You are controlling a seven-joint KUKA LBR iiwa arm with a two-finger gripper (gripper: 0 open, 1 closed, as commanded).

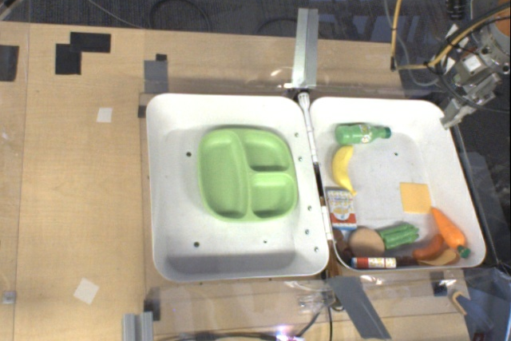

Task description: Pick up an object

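Nearby, green bottle [362,133] above banana [342,168], carrot [449,227] apart.

Two shallow white bins side by side on wooden bench [72,196]. Left bin [172,251]: green plastic divided tray [246,173] in middle. Right bin [447,148]: green plastic bottle [361,133] at back, yellow banana [342,167] just before it, flat yellow square [415,197] right, orange carrot [448,227] right-front. Hand [471,92] beyond right bin's back-right corner.

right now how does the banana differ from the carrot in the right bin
The banana is yellow and lies near the bin's left wall, below the green bottle; the carrot is orange and lies by the right wall, near the front corner. The banana curves, the carrot tapers straight. Both are elongated toy foods.
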